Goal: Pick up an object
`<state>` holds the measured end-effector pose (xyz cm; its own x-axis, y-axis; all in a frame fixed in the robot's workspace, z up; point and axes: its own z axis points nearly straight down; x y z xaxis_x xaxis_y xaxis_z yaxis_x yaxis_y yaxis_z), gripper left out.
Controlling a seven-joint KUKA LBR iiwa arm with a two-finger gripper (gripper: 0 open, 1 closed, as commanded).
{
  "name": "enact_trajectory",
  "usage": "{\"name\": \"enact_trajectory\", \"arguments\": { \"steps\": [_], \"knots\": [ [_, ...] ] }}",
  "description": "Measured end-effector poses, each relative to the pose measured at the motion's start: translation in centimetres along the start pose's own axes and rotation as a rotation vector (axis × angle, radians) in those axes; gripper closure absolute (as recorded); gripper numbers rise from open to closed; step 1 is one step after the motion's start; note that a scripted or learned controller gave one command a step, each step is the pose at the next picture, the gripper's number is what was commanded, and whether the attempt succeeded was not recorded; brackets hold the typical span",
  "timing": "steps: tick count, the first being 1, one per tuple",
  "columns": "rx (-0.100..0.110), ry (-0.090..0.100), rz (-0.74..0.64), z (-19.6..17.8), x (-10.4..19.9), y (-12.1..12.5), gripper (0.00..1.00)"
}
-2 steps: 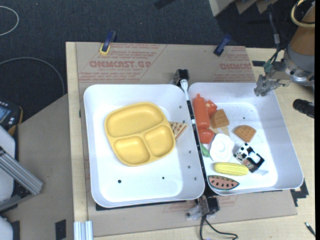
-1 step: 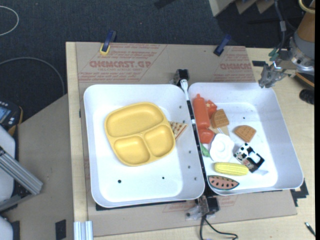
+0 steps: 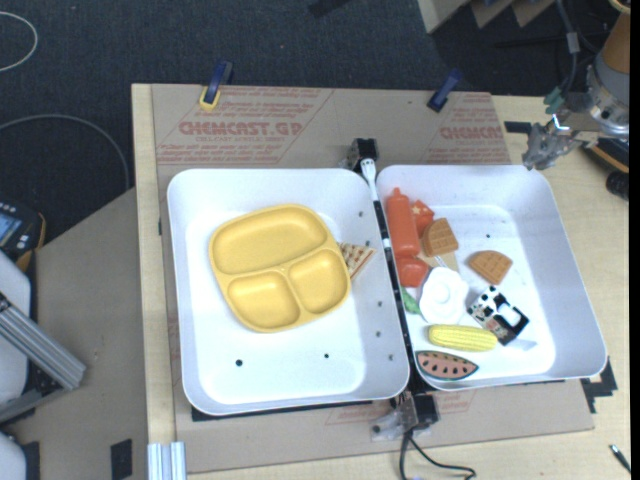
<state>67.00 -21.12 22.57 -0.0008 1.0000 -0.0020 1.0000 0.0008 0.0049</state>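
My gripper (image 3: 545, 148) hangs above the far right corner of the right bin (image 3: 565, 278), apart from every object. That bin holds a red bottle (image 3: 403, 233), a tan waffle piece (image 3: 438, 238), a brown bread slice (image 3: 490, 265), a white round cup (image 3: 443, 293), a black-and-white toy (image 3: 497, 314), a corn cob (image 3: 460, 338) and a watermelon slice (image 3: 446, 365). The objects crowd the bin's left half. In the left bin (image 3: 190, 298) lies a yellow divided plate (image 3: 272, 266), with a small pizza slice (image 3: 356, 258) at its right edge.
Both bins sit on a cardboard-covered bench held by blue clamps (image 3: 214, 86) at the back. A black divider with a cable (image 3: 366, 158) runs between the bins. The right bin's right half shows bare floor (image 3: 530, 228).
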Motion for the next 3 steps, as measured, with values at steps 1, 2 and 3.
{"name": "enact_trajectory", "arguments": {
  "steps": [1,2,3],
  "knots": [
    [0.006,0.002,-0.001,-0.8,5.5,-0.4,1.00],
    [0.007,0.002,0.000,-0.7,9.6,-2.5,1.00],
    [0.008,0.003,-0.001,0.6,15.3,-3.6,1.00]
  ]
}}
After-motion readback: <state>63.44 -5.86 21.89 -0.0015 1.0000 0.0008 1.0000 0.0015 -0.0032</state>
